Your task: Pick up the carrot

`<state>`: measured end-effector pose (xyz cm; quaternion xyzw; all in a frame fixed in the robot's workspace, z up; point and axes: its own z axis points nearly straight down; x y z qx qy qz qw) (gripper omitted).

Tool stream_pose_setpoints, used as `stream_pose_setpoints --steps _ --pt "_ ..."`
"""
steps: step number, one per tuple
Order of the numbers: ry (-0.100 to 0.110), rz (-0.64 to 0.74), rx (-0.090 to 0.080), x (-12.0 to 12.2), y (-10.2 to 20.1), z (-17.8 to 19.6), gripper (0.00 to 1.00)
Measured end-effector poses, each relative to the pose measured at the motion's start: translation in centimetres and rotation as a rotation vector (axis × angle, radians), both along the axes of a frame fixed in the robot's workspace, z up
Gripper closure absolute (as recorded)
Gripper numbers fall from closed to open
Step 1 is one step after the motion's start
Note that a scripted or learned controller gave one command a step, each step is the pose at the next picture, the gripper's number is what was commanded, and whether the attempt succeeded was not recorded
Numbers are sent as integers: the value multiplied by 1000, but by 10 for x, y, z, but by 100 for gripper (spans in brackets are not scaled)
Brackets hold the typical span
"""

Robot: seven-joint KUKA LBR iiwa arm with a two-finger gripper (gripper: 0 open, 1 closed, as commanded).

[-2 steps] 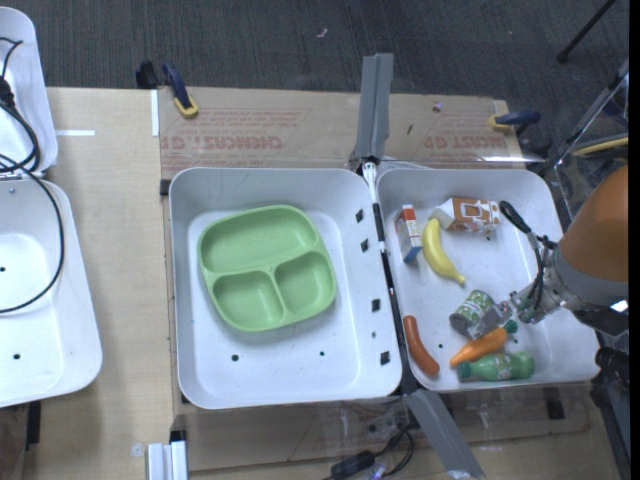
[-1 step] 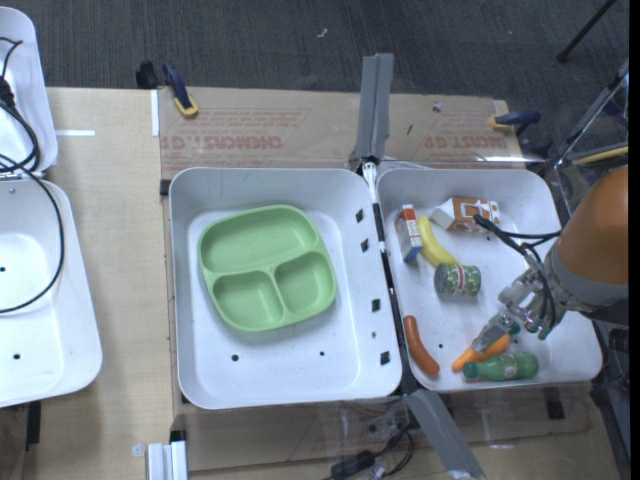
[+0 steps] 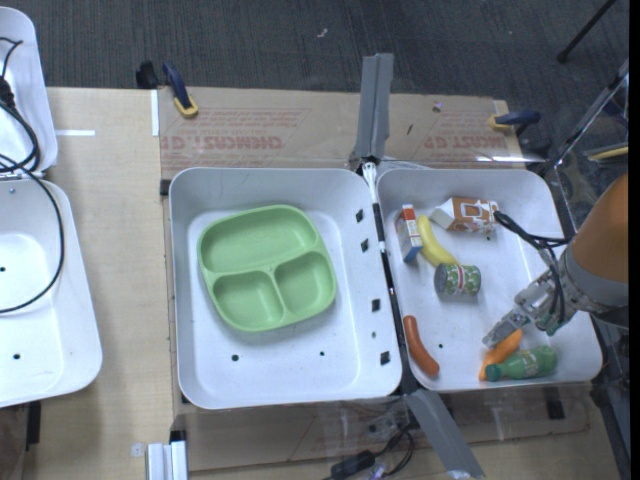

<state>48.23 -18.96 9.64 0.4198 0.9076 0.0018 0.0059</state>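
Green bottle (image 3: 524, 365): lies at the near right corner of the right bin (image 3: 480, 388).
Carrot (image 3: 500, 351): just beside it, angled toward that near edge.
Gripper (image 3: 512, 321): fingers spread at the carrot's upper end, nothing clasped between them.
Sausage (image 3: 421, 346): near left corner.
Can (image 3: 457, 280): bin's middle.
Green plate (image 3: 266, 266): left bin.

arm (image 3: 610, 258) cropped at right edge, carrot (image 3: 500, 352) partly hidden
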Motion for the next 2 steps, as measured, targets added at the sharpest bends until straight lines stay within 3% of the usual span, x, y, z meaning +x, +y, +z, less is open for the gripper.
stream_pose_setpoints --steps 1,2 --pt "7 -2 2 -2 0 5 100" --pt "8 -3 2 -2 0 5 0"
